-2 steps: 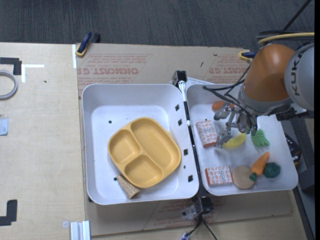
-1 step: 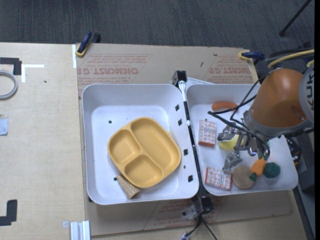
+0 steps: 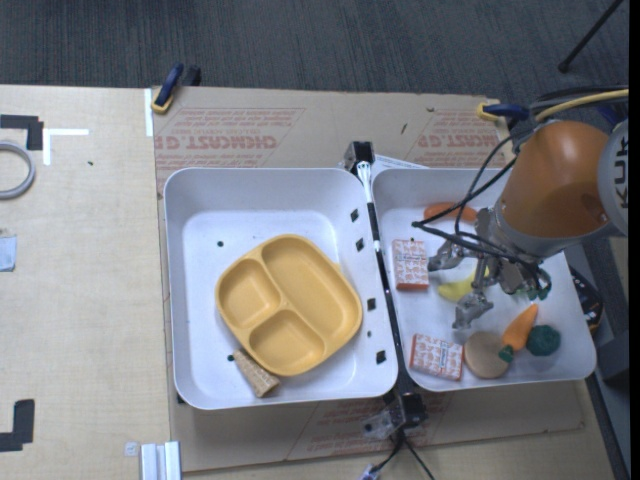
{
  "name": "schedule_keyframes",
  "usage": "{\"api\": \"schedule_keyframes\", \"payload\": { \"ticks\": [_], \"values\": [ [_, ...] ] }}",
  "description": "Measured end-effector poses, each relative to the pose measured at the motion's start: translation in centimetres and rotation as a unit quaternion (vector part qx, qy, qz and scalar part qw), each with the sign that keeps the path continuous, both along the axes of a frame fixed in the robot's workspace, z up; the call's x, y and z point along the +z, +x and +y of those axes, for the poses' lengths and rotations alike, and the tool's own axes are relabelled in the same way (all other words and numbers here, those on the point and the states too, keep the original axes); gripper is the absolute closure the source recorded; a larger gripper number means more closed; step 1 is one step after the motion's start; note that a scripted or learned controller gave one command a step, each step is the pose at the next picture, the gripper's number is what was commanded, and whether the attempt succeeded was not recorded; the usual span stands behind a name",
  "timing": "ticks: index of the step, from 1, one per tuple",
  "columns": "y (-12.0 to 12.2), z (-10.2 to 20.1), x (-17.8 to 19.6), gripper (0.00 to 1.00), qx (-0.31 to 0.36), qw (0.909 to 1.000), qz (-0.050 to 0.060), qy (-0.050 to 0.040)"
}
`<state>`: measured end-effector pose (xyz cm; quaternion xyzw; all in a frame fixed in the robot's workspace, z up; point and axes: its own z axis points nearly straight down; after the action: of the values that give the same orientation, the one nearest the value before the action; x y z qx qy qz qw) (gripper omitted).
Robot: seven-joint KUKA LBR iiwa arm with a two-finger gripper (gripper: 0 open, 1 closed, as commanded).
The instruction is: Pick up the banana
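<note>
Claw [image 3: 470, 286] position: over the middle of the right bin [image 3: 566, 370], below the grey wrist and orange band of the arm [image 3: 555, 183]. Two metal fingers [image 3: 446, 259] are visible, spread apart, one toward the bin's left wall and one lower, toward its near edge. Nothing is seen between them; the claw holds no object.

Banana [image 3: 455, 290]: a small yellow piece lying on the bin floor directly under the claw, in the gap between the spread fingers. Only part of it is visible; cables and finger hardware cover the rest, so its full length and curve cannot be determined.

Handling assessment: probably a toy fruit of light moulded plastic, stiff, with a smooth rounded skin that may slip out of a pinch. Recommended grip: across the narrow width at mid-length, fingers on the two long sides, not on the tapered ends.

Adjacent items:
- Red-and-white box [image 3: 411, 265], just left of the banana, near the left wall.
- Second red-and-white box [image 3: 437, 357], at the near edge.
- Tan disc [image 3: 487, 355], beside that second box.
- Carrot [image 3: 519, 328] and dark green item [image 3: 544, 340], toward the near right corner.
- Orange item [image 3: 441, 211], near the far edge.

Left bin [image 3: 190, 298]: holds a yellow divided plate [image 3: 288, 304].
</note>
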<state>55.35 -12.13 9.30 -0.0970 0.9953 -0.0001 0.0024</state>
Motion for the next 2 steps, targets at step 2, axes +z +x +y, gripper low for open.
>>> {"api": "schedule_keyframes", "payload": {
  "ticks": [2],
  "values": [
    [-0.5,2.6,0.0,0.0,0.371,0.9288,0.0,-0.0014]
  ]
}}
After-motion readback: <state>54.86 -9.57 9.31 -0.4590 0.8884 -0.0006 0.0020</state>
